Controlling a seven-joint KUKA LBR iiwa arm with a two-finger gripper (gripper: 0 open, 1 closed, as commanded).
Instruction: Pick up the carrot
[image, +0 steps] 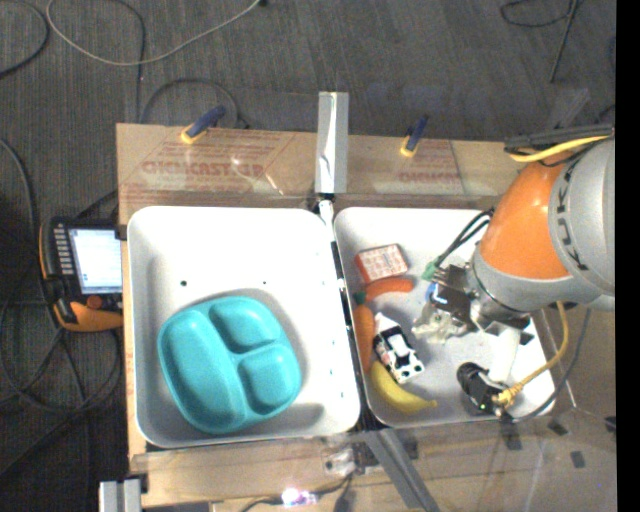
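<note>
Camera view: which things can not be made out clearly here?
- Pincer: small and cluttered under the wrist; open or shut cannot be told.
- Carrot: lies along the right bin's left wall; its lower end is covered by the black-and-white object.
- Red box: label too small to read.
- Banana: upper end covered by that same object.

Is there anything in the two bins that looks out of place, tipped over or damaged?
Nothing looks spilled or broken. The teal divided plate sits alone and askew in the left bin. In the right bin, the carrot, banana, red box and black-and-white toy crowd together by the left wall, the carrot lying along it.
</note>
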